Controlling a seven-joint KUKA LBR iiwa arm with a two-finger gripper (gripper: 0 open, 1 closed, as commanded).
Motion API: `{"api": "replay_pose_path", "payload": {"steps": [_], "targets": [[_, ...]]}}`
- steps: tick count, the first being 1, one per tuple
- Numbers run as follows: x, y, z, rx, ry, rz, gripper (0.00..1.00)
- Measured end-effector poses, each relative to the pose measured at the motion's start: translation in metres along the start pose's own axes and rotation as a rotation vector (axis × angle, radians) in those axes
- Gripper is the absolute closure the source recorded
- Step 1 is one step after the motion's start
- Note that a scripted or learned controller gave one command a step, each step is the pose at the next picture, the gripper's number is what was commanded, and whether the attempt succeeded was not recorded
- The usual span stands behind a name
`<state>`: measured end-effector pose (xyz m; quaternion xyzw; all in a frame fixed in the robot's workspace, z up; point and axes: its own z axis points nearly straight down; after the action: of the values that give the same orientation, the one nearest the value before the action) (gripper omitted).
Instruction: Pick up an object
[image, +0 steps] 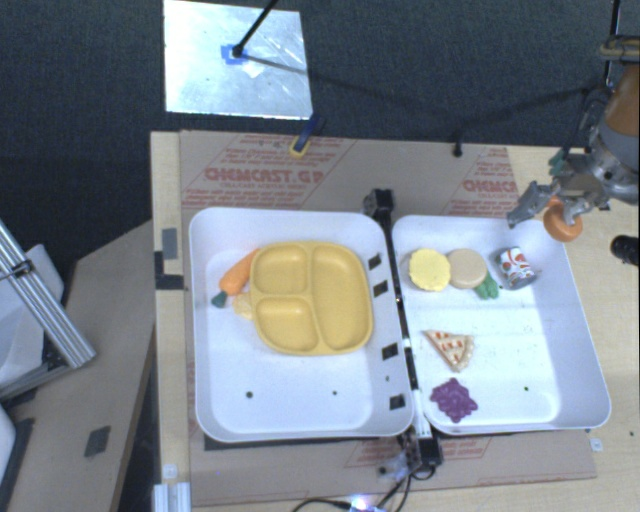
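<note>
The pincer (562, 205) (holding an orange ball (563, 224)) at the right bin's (575, 330) far corner should lift straight, steadily.

You see smooth, glossy white plastic bins (290, 420), a matt yellow plastic tray (305, 298), printed brown cardboard (270, 170) beneath, and a shiny foil-like packet (514, 267).

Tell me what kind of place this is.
Probably a robotics lab set up for pick-up trials, not a kitchen. Two white bins sit on a cardboard-covered bench, toy food such as a pizza slice and carrot lies in them, and a gripper reaches in.
</note>
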<state>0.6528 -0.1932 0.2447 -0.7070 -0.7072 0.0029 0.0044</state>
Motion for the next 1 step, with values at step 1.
{"api": "replay_pose_path", "payload": {"steps": [1], "targets": [[0.0007,0.0023,-0.0085,-0.013,-0.003,-0.003,0.00]]}}
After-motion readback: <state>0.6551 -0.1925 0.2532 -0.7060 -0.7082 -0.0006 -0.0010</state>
